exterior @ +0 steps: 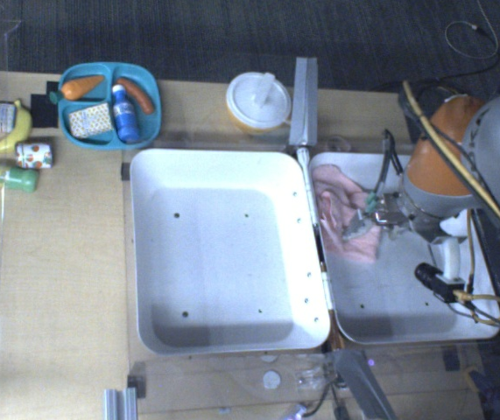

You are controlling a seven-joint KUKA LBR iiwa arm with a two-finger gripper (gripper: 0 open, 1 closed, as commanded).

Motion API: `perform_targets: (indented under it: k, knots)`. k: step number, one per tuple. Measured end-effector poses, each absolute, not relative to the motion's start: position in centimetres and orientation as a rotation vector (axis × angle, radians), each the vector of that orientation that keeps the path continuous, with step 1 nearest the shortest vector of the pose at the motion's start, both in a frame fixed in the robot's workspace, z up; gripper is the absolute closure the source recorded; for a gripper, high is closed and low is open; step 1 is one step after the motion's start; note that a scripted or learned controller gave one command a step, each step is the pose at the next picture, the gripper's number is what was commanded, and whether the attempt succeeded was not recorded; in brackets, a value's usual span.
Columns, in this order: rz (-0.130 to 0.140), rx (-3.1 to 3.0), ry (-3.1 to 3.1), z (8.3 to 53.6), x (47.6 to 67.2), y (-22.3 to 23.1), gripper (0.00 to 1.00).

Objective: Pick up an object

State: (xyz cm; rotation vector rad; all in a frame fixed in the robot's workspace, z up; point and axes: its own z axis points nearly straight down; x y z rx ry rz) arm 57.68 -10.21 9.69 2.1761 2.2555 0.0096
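Cloth [341, 213], pink and crumpled, lies in the right bin [407, 322] against its left wall, directly under and just left of the end effector [361, 223]. Whether the end effector is clenched or released, I cannot tell at this scale.

The risk, as I judge it, is a thin pinch: only a top fold gets caught, and the soft fabric slides out on lifting. A grasp too close to the wall could also scrape the divider between the bins.

The arm [442, 169] reaches in from the right, orange band above the wrist, tool angled down-left onto the cloth.
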Motion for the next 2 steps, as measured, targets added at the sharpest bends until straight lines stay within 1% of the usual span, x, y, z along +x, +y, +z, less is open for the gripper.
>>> perform_targets:
  k: [1,2]
  knots:
    - [0.003,2.359,2.072,13.7,58.1,-10.2,0.0]
    - [0.014,2.061,2.355,9.2,59.5,-10.4,0.0]
